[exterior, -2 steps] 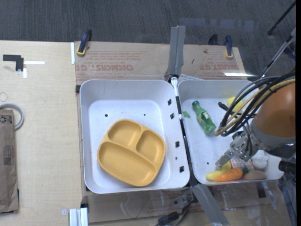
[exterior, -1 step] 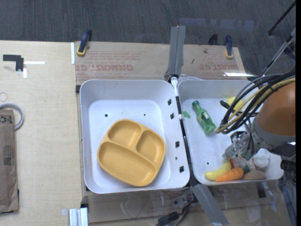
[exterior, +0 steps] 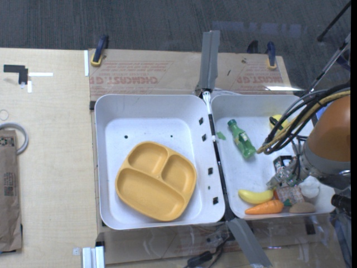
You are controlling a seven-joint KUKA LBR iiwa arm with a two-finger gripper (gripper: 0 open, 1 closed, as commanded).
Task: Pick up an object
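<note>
A: Where's the gripper (exterior: 283, 178)?
B: Low in the right bin (exterior: 254, 111), near its front wall, just above the banana (exterior: 255, 195) and carrot (exterior: 264, 207). Whether it's open, I can't tell.
A: Open room?
B: Around the green bottle (exterior: 241, 139); the left bin (exterior: 111, 166) holds a yellow plate (exterior: 157, 180).

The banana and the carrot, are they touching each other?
Touching. The camera view shows the banana lying right against the carrot in the right bin, with no white floor between them.
</note>
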